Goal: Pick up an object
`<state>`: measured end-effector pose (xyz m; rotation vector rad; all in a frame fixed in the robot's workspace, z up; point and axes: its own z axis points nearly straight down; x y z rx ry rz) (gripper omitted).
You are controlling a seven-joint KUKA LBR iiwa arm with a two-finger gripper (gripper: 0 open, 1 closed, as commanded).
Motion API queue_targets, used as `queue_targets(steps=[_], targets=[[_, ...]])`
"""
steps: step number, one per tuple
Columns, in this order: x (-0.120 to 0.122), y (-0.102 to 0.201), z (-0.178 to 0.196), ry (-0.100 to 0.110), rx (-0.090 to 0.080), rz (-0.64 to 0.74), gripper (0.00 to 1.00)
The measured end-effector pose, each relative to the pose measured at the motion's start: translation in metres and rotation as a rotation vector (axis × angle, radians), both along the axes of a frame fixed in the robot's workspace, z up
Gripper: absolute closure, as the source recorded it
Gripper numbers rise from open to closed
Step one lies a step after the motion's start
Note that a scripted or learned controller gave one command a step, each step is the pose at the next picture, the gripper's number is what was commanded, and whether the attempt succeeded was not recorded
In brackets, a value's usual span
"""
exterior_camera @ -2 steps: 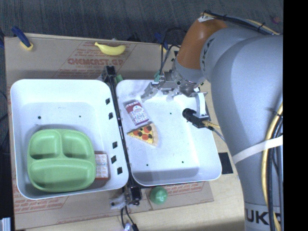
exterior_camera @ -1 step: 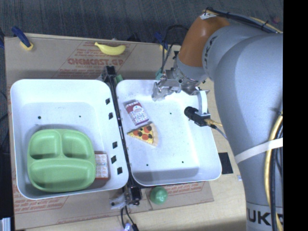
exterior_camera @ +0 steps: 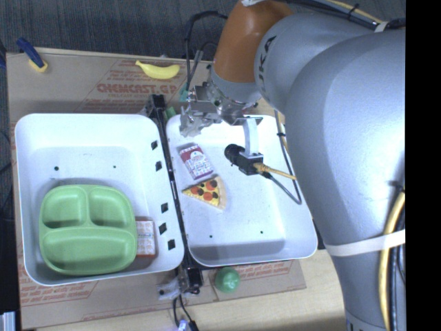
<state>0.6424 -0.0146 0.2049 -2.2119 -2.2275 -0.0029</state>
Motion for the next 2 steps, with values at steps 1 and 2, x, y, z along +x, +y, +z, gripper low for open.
queue_targets(steps=[1, 2], targets=[[-0.0921, 0.0393, 0.0017, 0.004, -0.004, 0.002, 1.0], [-0.092, 0.0389, 0.0018, 0.004, -0.004, 0.001, 0.0]])
